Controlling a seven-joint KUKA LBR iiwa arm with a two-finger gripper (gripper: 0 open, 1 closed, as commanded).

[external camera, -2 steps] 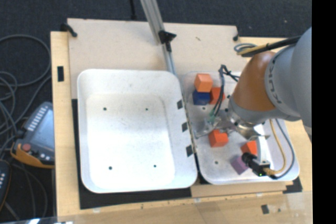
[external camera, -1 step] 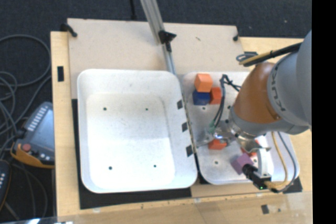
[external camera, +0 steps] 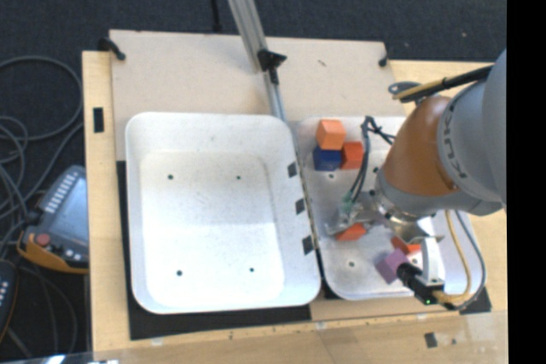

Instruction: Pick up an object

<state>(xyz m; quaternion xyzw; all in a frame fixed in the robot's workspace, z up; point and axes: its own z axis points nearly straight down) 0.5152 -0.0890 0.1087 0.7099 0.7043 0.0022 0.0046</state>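
**Arm bent low over the right bin, hand among small blocks**

No legible writing or brand shows anywhere. The grey arm (external camera: 478, 141) with its orange band (external camera: 416, 151) reaches in from the right and bends down into the right bin (external camera: 341, 286). The hand (external camera: 363, 222) sits low over the bin floor; whether it is open or closed, or grips anything, I cannot tell.

Just beside the hand lies a small orange piece (external camera: 350, 232). Beyond it, toward the bin's far end, two orange cubes (external camera: 331, 133) (external camera: 353, 154) flank a blue cube (external camera: 326, 158). Nearer the bin's front edge lies a purple block (external camera: 390, 266). The blocks look matte and hard-edged. The left bin (external camera: 213, 209) is smooth white with rounded corners, on a pale wooden tabletop (external camera: 188, 72).
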